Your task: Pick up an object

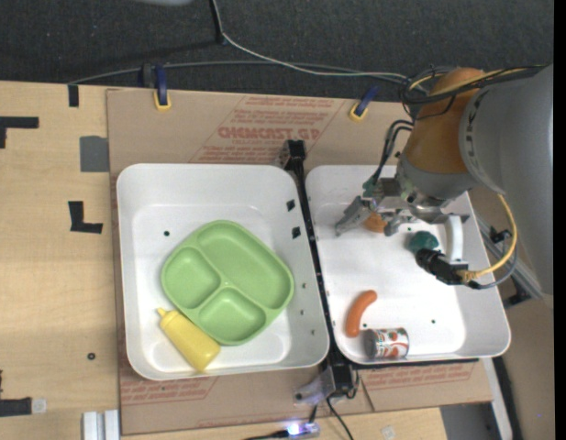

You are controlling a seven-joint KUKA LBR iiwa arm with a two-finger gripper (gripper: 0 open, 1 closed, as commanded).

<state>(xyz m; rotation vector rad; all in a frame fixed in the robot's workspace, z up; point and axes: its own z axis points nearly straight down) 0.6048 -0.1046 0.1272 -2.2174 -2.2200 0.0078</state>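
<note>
My gripper (369, 220) hangs over the far part of the right bin (484, 333), open, with one grey finger (349, 216) reaching out to the lower left. A small orange object (391, 223) lies right beside the fingers, and whether it touches them I cannot tell. Just right of it sits a teal object (421, 241), partly under the wrist. Nearer the front of the same bin lie an orange sausage (360, 311) and a tipped can with a red and white label (385, 342). Nothing is held between the fingers.
The left bin (140, 200) holds a green divided plate (227, 282) and a yellow squeeze bottle (187, 338) at its front left corner. A black divider (305, 236) runs between the bins. Cables trail from the wrist along the right bin's right side.
</note>
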